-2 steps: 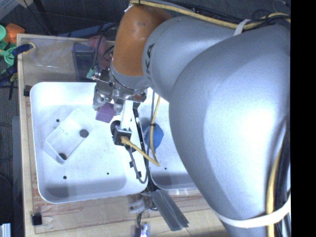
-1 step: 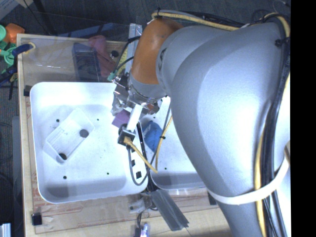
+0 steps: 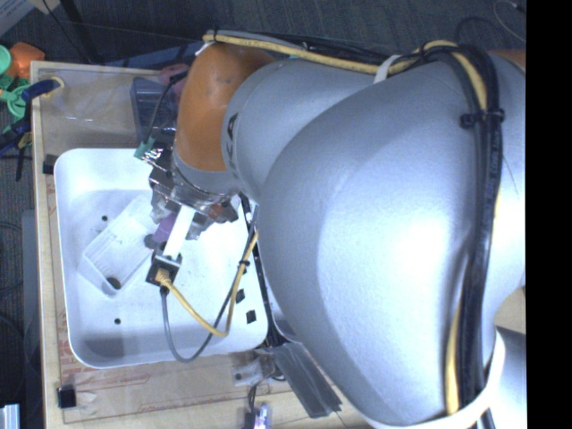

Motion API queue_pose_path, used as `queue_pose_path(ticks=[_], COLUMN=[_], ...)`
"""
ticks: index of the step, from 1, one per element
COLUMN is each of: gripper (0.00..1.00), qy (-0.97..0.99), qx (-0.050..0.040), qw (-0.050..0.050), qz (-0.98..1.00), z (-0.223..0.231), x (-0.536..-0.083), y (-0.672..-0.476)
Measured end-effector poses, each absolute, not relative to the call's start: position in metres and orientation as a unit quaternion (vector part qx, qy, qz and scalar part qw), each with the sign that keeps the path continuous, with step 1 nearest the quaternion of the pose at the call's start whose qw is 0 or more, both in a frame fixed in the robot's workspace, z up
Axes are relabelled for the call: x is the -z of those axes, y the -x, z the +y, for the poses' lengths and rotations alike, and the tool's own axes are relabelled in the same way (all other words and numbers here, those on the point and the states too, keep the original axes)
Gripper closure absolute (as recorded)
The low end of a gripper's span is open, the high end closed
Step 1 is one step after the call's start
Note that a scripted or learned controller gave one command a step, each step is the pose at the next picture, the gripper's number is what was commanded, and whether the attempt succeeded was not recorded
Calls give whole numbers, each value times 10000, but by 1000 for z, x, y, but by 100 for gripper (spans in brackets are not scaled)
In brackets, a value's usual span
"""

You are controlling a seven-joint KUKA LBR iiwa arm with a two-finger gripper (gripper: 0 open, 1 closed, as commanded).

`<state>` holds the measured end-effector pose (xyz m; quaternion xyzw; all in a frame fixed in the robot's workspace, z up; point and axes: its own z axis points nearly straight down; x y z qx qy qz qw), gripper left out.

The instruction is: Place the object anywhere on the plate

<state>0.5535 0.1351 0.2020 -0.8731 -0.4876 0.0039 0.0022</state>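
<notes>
One arm [image 3: 375, 222] hung over the left bin [image 3: 80, 329], its end effector [image 3: 165, 231] beside a clear container [image 3: 114, 256]; grip state unclear.

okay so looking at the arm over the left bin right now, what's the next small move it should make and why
Probably a short lowering toward the clear plastic plate. The end effector hangs over the left white bin, just right of that plate, which lies tilted on the bin floor. A purple object shows at the end effector, but whether it is gripped cannot be told, so a small, careful approach seems safest.
</notes>
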Motion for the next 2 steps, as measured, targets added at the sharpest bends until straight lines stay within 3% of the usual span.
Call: queue_pose_path(ticks=[1, 2], gripper=[100, 100], qy=[8763, 8574], qx=[-31, -37], qw=[16, 17], qz=[-4817, -5147], z=[78, 136], x=[-190, -165], y=[-595, -560])
